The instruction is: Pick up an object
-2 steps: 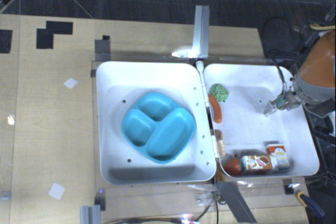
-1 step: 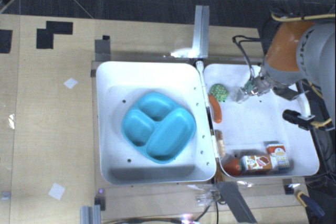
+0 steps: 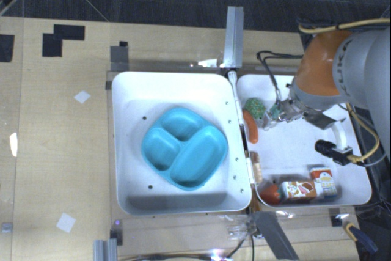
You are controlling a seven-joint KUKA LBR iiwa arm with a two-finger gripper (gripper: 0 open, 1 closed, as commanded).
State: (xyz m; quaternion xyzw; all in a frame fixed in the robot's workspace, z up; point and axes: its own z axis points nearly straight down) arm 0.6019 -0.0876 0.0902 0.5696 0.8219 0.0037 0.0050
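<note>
You've got two white bins: the left bin (image 3: 125, 131) holds one blue divided tray (image 3: 184, 147). The right bin (image 3: 360, 192) has one green ball (image 3: 255, 107), one orange carrot-like stick (image 3: 250, 126), and one bottle (image 3: 302, 189) whose label is too blurry to read. The gripper (image 3: 276, 114) hangs just beside the ball; can't tell how its jaws stand.

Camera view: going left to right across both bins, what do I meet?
Blue divided plate in the left bin → orange carrot-like piece → green broccoli-like piece → tool → bottle lying along the right bin's front wall.
</note>
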